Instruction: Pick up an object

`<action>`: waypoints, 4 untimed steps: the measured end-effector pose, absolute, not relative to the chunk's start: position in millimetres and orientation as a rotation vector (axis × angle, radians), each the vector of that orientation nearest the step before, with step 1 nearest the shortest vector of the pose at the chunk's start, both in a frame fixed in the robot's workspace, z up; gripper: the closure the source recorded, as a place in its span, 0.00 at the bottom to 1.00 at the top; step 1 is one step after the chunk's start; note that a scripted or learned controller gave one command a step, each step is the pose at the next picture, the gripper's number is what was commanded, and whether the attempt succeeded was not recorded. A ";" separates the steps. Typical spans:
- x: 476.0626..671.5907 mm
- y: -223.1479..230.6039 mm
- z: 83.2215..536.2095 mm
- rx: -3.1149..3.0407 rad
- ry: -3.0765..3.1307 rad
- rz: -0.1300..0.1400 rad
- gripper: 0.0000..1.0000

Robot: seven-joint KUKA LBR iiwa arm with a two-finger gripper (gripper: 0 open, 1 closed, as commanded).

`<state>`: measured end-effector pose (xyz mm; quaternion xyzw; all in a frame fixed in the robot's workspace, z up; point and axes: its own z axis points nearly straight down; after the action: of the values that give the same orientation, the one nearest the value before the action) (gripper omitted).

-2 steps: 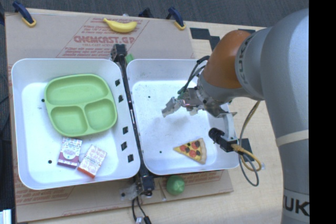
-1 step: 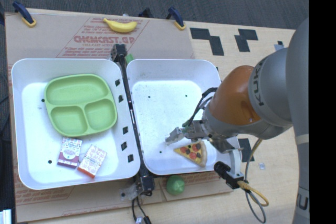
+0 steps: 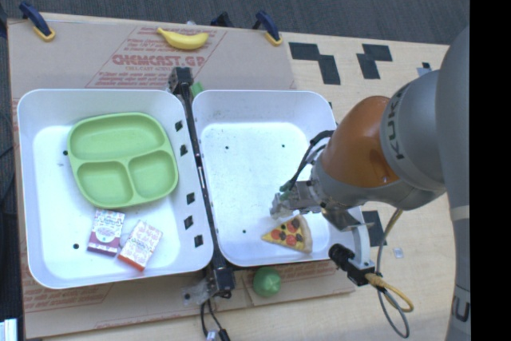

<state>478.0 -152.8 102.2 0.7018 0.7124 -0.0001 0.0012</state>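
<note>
The cardboard sheet (image 3: 239,60) under everything carries red print reading "CHEMCAST GP". On it sit two shallow white plastic bins, glossy and round-cornered. The left bin (image 3: 32,172) holds a pale green three-compartment plate (image 3: 122,158) at its centre and, toward six o'clock, two small printed cartons (image 3: 125,239) lying flat side by side; their lettering is too small to read. The grey arm (image 3: 415,144), with its orange band, reaches into the right bin (image 3: 255,172) from three o'clock. Its gripper (image 3: 289,202) hangs just above a toy pizza slice (image 3: 289,235), a flat wedge at the bin's five o'clock corner; I cannot tell whether the jaws are open or closed. A yellow banana (image 3: 184,37) lies at twelve o'clock on the cardboard, a green ball (image 3: 267,281) at six o'clock outside the bins.
</note>
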 end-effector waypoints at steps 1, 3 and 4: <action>524.2 -97.8 157.2 2.212 2.233 -0.003 1.00; 475.6 -112.9 91.0 2.216 2.232 -0.004 0.00; 476.5 -112.6 101.2 2.208 2.239 -0.005 1.00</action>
<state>476.5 -112.6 101.2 0.7020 0.7122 -0.0015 -0.0015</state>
